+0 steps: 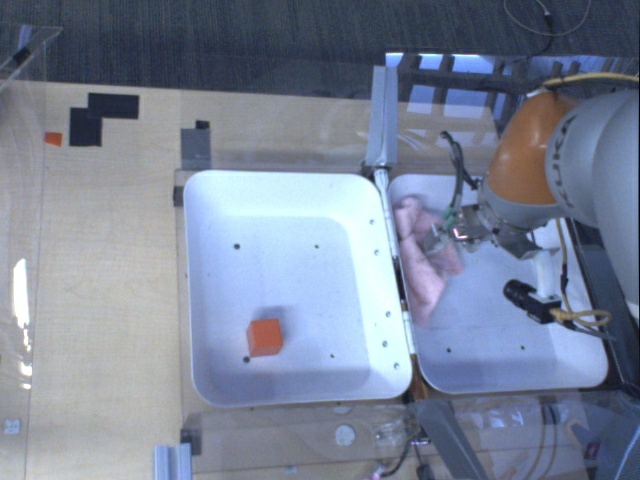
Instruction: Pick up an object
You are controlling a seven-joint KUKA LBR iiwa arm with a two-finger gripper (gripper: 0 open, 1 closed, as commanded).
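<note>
Gripper [447,236] hung at right of centre over the pink cloth [420,258] in the right bin [520,368], seemingly to grasp it; its grip state was unclear.

Left bin mostly open, right bin crowded.
Wide bare floor in the left bin [300,208], broken by just an orange block [265,337] near its front. In the right bin [520,363], a pink cloth [420,258] heaped along the left wall, arm [560,158] overhanging the back; front floor free.
</note>
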